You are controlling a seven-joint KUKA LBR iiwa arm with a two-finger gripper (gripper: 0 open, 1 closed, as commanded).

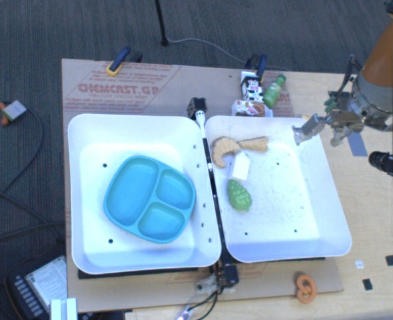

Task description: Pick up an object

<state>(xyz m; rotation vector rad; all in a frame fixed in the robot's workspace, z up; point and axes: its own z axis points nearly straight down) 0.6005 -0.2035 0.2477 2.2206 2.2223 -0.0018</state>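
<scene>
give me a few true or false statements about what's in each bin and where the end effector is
1. The blue divided plate lies in the left bin. True.
2. The green object lies on the blue divided plate. False: it lies in the right bin, near its left wall.
3. The end effector is over the left bin. False: it is at the right bin's upper right rim.
4. A white block lies between the tan pieces and the green object. True.
5. An orange ring sits inside the right bin. False: it lies on the bench below that bin.
</scene>
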